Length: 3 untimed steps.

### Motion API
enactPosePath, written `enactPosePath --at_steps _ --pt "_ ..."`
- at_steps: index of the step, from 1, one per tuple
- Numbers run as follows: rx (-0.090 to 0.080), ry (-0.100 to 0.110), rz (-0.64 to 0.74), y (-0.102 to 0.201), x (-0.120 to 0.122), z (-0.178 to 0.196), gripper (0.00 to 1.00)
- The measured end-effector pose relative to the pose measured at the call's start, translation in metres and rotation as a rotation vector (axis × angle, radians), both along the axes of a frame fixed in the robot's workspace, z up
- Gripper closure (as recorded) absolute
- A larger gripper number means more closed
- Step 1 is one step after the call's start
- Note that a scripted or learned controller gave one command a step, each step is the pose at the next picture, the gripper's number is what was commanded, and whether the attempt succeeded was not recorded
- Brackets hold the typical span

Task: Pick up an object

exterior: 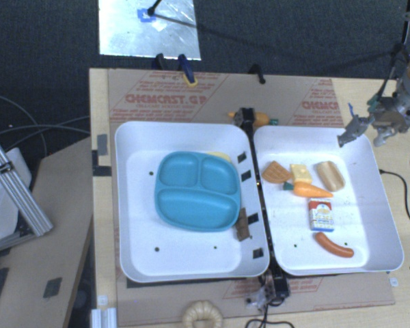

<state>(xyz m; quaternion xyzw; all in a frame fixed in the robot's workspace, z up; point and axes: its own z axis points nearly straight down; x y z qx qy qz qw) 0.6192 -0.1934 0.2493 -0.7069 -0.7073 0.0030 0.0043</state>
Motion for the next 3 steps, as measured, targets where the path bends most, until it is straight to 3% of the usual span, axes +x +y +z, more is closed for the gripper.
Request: enactPosePath --at_steps 1,3 --pt "-0.002 -0.013 0.003 0.001 0.002 0.008 0.00" --pt "-0.003 -0.011 0.002 0.013 -0.001 -0.088 0.00"
